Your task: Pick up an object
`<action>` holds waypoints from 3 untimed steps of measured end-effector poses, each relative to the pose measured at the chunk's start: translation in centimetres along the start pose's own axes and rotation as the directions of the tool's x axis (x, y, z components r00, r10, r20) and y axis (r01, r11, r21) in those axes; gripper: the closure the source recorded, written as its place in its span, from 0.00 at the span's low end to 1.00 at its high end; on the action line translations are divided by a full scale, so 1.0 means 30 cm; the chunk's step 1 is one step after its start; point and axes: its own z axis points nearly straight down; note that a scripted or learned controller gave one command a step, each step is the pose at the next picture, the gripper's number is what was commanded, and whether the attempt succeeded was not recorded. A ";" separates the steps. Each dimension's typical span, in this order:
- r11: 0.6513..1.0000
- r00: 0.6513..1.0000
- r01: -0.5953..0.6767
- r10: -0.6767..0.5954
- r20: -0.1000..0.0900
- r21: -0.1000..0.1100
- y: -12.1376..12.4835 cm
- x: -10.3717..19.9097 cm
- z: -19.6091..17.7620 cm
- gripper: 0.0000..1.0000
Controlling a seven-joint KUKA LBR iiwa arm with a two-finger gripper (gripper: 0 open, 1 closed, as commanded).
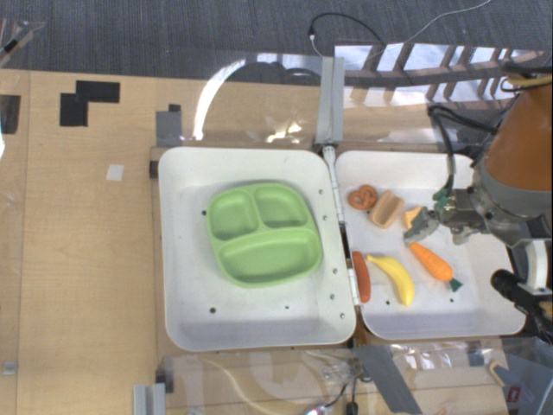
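Observation:
In the right bin (484, 318) lie a brown pretzel (364, 198), a tan bun (387, 208), a yellow wedge (412, 216), an orange carrot (431, 262), a yellow banana (393, 277) and a red sausage (360, 276). My gripper (422, 226) hangs low over this bin, just right of the yellow wedge and just above the carrot's upper end. Its tip partly covers the wedge. I see nothing lifted off the bin floor.
The left bin (186, 309) holds a green divided plate (263, 233). A metal divider (339, 223) separates the two bins. The arm's orange band (523, 141) and grey wrist cover the right bin's far right corner. Black cables run behind the bins.

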 end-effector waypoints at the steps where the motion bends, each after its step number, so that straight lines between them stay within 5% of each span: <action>1: 0.975 0.975 0.224 -0.224 0.002 -0.006 -0.055 0.087 -0.271 0.00; 2: 0.997 0.997 0.079 -0.079 0.000 0.002 0.110 -0.113 0.236 0.00; 3: 0.998 0.998 0.057 -0.057 0.002 -0.013 0.032 -0.231 0.496 0.00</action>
